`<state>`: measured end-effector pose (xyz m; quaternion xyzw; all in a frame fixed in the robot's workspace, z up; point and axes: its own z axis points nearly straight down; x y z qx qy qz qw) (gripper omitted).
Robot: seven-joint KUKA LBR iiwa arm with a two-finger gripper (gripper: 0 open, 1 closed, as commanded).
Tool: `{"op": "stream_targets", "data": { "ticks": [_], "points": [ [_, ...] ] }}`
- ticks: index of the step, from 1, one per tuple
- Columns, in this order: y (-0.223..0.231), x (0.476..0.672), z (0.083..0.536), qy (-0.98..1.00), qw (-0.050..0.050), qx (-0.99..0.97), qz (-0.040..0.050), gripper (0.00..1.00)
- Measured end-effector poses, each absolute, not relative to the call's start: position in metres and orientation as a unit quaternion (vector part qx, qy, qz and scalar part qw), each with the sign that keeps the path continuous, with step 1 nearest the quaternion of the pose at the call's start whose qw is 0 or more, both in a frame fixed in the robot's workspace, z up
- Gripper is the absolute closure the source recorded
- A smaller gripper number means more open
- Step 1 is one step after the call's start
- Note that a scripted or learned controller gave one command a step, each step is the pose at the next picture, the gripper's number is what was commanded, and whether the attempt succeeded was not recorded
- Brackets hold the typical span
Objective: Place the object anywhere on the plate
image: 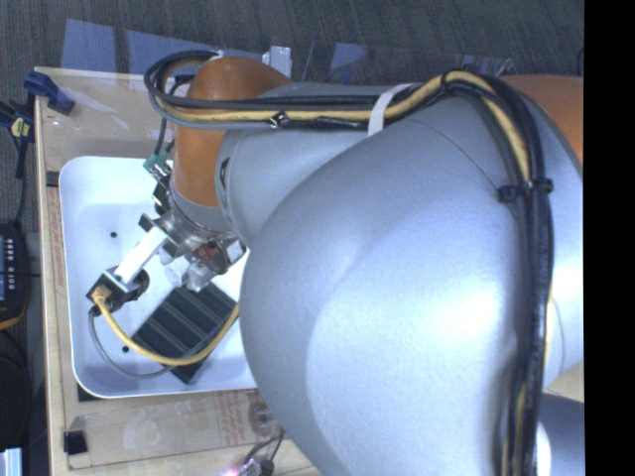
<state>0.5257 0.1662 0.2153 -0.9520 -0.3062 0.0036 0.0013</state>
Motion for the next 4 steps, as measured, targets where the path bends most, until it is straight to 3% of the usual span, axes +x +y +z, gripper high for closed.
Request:
{"op": "stream_targets", "data": {
  "ticks": [1, 2, 3, 4],
  "points": [
    [0.081, 0.549, 0.19, -0.254, 0.002, -0.967, 0.0049, 1.0],
    [0.092, 0.627, 0.201, -0.134, 0.001, -0.991, 0.0012, 1.0],
    [0.122, 0.63, 0.345, -0.168, 0.001, -0.986, 0.0012, 1.0],
    [0.141, 0.589, 0.438, -0.24, 0.001, -0.971, 0.0023, 1.0]
  ]
}}
